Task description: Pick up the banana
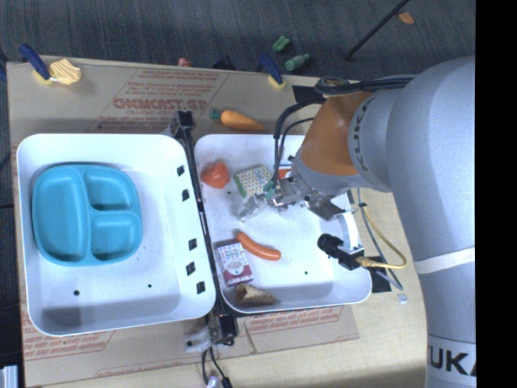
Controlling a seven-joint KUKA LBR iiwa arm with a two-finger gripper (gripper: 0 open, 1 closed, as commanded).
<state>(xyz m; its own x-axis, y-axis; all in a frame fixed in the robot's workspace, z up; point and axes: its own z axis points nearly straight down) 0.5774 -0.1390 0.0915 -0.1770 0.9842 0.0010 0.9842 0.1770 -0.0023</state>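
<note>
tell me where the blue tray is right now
The blue tray lies in the left bin, toward its far left part, well apart from the gripper over the right bin.

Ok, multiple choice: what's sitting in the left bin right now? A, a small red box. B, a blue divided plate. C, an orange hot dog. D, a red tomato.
B. The blue divided plate lies in the left bin, while the tomato, hot dog and red box all sit in the right bin.
</note>
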